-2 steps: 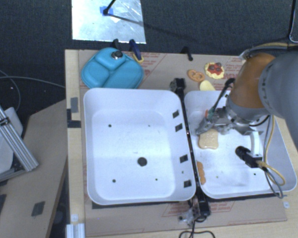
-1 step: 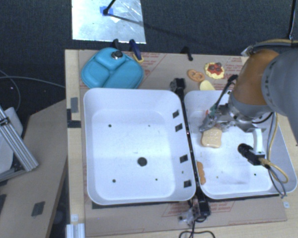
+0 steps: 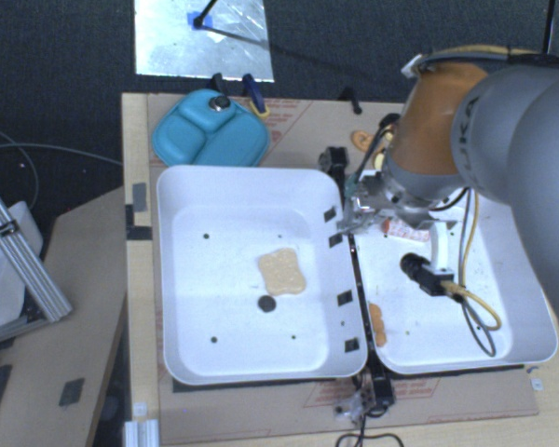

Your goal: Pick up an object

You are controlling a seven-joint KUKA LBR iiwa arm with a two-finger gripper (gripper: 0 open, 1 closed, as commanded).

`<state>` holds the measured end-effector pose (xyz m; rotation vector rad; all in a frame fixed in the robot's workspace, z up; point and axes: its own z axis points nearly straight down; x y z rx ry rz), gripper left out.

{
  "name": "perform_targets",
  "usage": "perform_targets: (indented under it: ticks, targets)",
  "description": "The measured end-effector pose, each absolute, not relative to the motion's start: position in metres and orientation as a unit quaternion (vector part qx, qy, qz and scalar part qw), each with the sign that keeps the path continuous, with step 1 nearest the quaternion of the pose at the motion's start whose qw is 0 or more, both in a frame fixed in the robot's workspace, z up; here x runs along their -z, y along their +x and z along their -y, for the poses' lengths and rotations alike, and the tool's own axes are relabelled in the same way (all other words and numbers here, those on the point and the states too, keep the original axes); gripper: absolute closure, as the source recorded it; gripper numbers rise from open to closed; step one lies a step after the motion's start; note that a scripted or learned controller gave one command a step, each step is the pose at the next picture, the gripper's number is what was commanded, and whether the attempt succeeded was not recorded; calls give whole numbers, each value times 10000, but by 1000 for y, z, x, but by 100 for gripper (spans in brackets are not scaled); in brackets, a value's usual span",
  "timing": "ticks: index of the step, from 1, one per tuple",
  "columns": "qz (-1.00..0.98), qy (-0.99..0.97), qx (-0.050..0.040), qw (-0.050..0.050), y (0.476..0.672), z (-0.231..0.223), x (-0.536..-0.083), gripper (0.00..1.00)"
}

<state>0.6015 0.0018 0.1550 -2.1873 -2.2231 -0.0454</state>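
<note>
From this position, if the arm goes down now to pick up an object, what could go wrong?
1. The gripper hangs over the divider between the left bin and the right bin; going straight down, it may strike the rims and grasp nothing.
2. The beige slice lies flat and thin on the left bin's floor, so fingers might slide over it.
3. The yellow cable loops low in the right bin and could snag.
</note>
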Motion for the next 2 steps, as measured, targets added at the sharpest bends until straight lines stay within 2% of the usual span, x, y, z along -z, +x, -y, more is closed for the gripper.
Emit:
perform_targets:
  ticks: [1, 2]
  targets:
    - [7136, -7005, 57, -2, 581, -138, -216, 100]
    - [7060, -7082, 3, -5, 530, -79, -245, 100]
